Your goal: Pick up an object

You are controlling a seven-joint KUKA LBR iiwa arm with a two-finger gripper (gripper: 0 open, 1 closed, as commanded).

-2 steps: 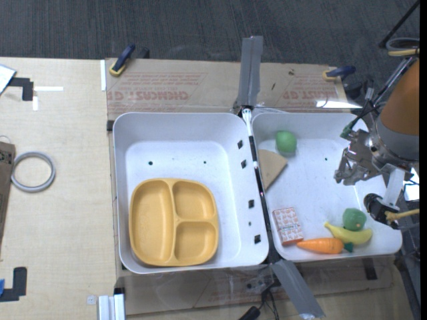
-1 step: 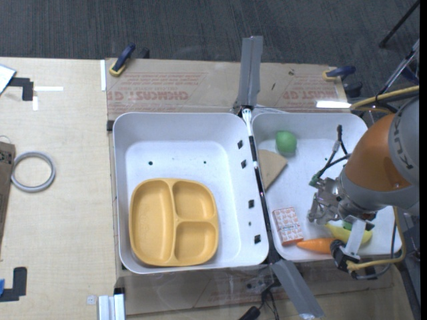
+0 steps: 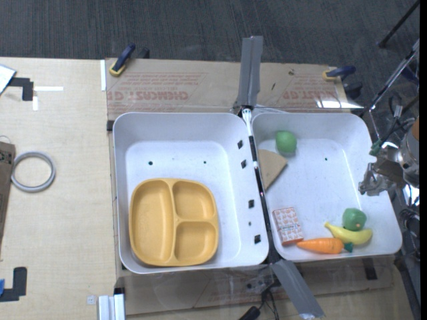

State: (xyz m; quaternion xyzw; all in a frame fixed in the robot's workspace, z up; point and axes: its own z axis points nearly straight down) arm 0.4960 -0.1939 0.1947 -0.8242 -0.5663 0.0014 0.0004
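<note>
Bench seen from above at a slant, with two shallow white bins side by side. The left bin holds a yellow divided plate with three compartments, lying flat toward the near wall. The right bin holds the loose objects: a small green ball near the far wall, a tan wedge lying against the divider between the bins, a small patterned box near the front, and an orange carrot along the front wall. A yellow banana lies touching the carrot's right end, and a green pepper sits just behind the banana.

On the wooden table to the left of the bins lies a grey tape ring. Blue clamps pin a sheet of cardboard behind the bins.

The gripper sits at the right wall of the right bin, partly cut off — whether it is spread or closed cannot be told. The pepper and banana lie nearest to it, just below and left; the carrot is a little farther, the ball and wedge well apart from it across the bin. Nothing lies between the gripper and the pepper.
</note>
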